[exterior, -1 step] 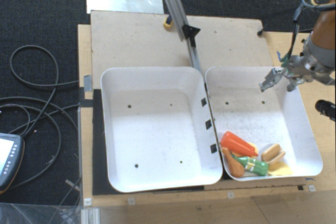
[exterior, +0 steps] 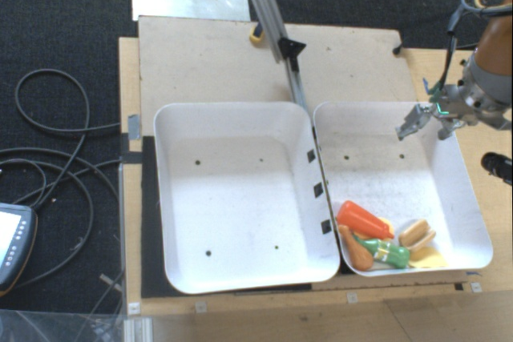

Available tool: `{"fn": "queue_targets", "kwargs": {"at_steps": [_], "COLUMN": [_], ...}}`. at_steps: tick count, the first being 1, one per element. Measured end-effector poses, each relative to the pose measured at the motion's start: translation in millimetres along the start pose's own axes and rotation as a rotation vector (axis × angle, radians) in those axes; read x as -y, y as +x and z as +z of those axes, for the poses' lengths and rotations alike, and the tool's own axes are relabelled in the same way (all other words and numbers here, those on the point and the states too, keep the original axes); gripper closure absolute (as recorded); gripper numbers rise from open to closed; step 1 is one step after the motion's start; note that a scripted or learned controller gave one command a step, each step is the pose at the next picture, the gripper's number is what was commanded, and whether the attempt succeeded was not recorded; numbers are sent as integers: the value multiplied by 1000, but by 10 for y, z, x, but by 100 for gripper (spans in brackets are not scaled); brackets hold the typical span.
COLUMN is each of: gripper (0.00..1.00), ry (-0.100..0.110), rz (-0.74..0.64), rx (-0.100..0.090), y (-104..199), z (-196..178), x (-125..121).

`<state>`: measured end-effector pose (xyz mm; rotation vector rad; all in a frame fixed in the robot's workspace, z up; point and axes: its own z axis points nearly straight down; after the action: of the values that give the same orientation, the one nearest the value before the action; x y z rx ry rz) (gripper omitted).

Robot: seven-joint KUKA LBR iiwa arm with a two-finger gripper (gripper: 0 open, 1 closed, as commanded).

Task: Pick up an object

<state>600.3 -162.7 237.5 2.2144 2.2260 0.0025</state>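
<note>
gripper above the upper right part of the right bin, fingers spread apart, nothing held between them.
toys clustered in the near corner of the right bin: orange carrot-like piece beside the divider, a second orange piece below it, green bottle-shaped toy touching both, hot dog bun just to the right, yellow flat piece underneath. left bin alongside, sharing the middle wall. both bins resting on the tan surface; cables on the dark floor at left.
</note>
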Motion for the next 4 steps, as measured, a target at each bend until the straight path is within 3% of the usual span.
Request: {"fn": "queue_targets", "kwargs": {"at_steps": [2, 3, 4], "gripper": [0, 0, 100], "ry": [4, 6, -1], "rz": [3, 4, 4], "rx": [0, -1, 0], "y": [101, 122, 115], "z": [854, 1480, 1334], "x": [21, 9, -16]}}
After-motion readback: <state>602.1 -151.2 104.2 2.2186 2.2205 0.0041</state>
